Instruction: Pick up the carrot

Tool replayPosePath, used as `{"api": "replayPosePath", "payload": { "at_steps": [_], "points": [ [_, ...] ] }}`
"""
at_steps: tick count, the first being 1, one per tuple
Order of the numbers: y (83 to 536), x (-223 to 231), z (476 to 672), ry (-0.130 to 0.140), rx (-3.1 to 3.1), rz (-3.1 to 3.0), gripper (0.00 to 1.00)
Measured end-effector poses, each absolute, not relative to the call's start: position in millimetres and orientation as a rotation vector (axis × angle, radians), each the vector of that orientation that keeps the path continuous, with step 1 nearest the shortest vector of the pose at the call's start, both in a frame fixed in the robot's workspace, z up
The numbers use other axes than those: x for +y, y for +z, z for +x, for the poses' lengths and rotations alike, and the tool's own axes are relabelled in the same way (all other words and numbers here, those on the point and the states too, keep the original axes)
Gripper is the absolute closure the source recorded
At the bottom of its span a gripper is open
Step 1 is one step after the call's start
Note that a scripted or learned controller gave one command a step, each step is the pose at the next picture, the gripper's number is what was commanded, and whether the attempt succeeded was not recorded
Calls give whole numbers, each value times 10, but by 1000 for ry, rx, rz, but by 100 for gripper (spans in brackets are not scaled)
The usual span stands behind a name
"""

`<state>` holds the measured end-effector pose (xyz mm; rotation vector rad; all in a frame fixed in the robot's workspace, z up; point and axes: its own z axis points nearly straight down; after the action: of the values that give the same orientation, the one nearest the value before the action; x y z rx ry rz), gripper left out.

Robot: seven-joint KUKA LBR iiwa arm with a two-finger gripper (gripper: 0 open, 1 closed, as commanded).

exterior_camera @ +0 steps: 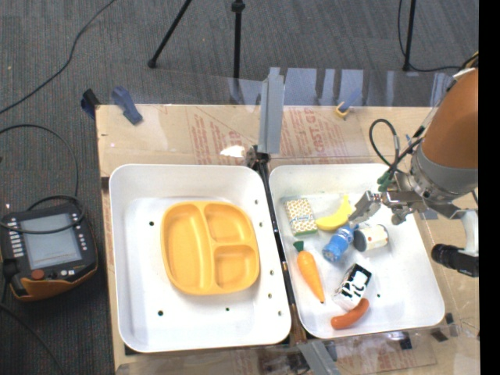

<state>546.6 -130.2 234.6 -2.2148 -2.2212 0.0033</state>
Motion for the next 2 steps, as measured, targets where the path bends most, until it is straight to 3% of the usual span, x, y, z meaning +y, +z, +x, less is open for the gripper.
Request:
{"api": "replayPosePath", "payload": {
  "at_steps": [1, 2],
  "points": [
    [1957, -681, 5081, 1, -2743, -1521, 0],
    [863, -916, 4807, -1, -2826, -1363, 0]
  ]
}}
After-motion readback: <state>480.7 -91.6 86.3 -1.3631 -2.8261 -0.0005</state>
